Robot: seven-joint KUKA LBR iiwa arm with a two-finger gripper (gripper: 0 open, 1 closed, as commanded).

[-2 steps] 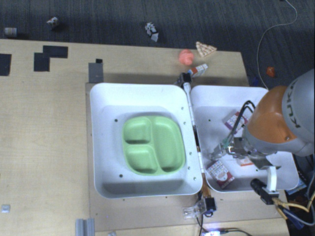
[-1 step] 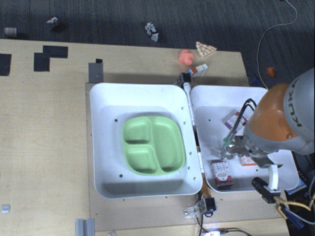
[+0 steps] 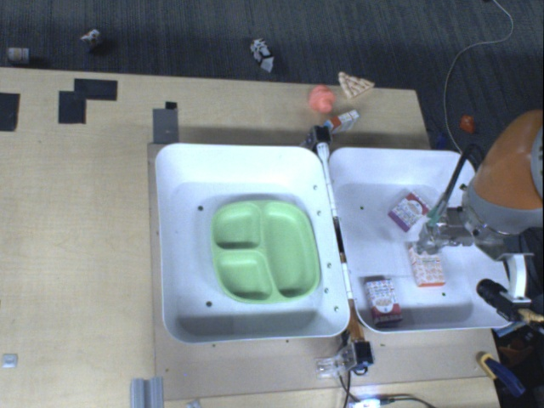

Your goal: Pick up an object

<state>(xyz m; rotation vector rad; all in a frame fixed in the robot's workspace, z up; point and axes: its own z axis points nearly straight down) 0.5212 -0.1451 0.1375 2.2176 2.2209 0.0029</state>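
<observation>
We view from above, fixed, slanted down; bench fills frame, both bins centre-right, floor along bench's far edge.

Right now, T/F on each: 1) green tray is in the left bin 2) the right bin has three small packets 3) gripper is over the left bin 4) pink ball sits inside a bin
1) The green tray is in the left bin. True.
2) The right bin has three small packets. True: purple packet, orange-and-white packet, dark red packet.
3) False. The gripper is over the right bin, by the orange-and-white packet.
4) False. The pink ball lies on the bench, behind the bins.
</observation>
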